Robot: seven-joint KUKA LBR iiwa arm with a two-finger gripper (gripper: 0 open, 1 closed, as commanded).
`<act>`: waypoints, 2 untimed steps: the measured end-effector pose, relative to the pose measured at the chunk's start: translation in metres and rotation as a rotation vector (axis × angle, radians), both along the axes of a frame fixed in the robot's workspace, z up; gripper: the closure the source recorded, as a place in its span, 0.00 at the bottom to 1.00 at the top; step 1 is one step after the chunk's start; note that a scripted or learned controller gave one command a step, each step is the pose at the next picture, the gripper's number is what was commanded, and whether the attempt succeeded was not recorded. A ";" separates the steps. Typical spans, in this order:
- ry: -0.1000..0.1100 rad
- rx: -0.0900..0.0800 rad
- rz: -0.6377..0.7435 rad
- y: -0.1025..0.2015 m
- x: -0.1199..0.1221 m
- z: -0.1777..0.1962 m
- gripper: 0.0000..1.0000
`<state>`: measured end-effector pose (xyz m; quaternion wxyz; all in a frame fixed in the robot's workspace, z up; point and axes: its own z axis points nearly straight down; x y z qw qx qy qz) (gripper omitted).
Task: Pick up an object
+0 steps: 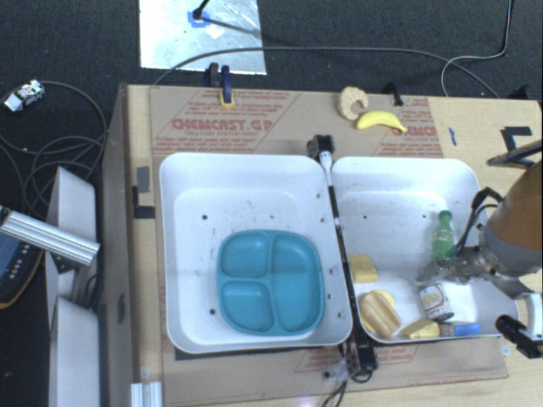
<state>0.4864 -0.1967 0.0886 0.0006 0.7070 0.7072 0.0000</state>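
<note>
You have the arm [513, 227] reaching in from the right over the right bin [399, 185], its orange band showing above the grey wrist. The claw [450, 270] sits low in that bin, just left of the wrist, but its tips blur into the bin floor, so you cannot tell how wide it stands or whether it has anything in it. Just beside it stands a green bottle [443, 234], slim, glossy plastic, its long axis running up and down in the view with the cap toward the far wall. Below the claw lies a small can [433, 299], a short cylinder with a printed label, tilted with its lid end toward the arm. Along the near wall you see a bun [379, 312], tan and rounded, long axis slanting from upper left to lower right; a yellow block [364, 269] with squared edges above it; and a yellow piece touching a blue-handled tool [462, 330] lying lengthwise along the wall. The left bin [195, 185] holds a teal plate [271, 280], smooth plastic with rounded corners and four compartments. On the desk [254, 125] beyond the bins, a banana [380, 121] curves with its ends downward, beside a pale ring-shaped piece [352, 101].
</note>
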 end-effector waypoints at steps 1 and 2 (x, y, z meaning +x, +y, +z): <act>-0.003 0.000 0.003 -0.009 0.101 -0.004 0.00; -0.001 0.000 0.002 -0.010 0.071 -0.004 0.00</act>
